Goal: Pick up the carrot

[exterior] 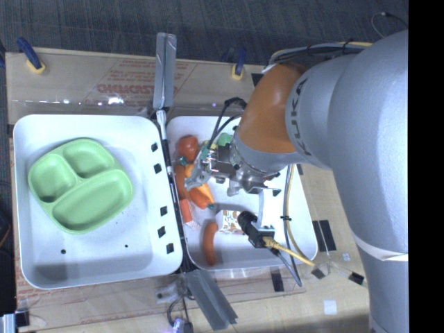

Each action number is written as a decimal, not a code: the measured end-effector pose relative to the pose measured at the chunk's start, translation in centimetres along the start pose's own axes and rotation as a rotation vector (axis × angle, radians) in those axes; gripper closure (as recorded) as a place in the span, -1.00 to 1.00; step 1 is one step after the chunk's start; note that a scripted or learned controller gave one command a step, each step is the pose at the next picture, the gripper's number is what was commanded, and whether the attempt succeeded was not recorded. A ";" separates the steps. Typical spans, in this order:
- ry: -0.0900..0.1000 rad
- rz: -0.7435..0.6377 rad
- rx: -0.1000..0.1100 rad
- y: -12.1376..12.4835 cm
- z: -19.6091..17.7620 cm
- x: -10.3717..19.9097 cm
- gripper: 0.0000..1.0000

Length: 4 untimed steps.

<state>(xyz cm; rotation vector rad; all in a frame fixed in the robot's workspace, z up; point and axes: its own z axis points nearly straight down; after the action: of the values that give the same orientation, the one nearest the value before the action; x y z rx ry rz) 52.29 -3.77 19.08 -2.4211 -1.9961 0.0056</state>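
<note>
The grey arm [347, 116] reaches from three o'clock over the right bin [236, 259], its gripper [202, 174] low above an orange carrot [201, 195] near the bin's nine o'clock wall; whether the gripper has closed on anything cannot be told. A green plate [80, 184] fills the left bin [41, 269].

Fixed overhead cam, slanted down on bins [90, 269].
</note>
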 end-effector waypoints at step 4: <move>0.000 -0.250 -0.004 3.0 -0.1 5.5 -1.00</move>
<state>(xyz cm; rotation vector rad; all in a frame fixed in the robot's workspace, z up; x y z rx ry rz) 56.25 1.06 19.15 -2.1548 -2.2848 0.0013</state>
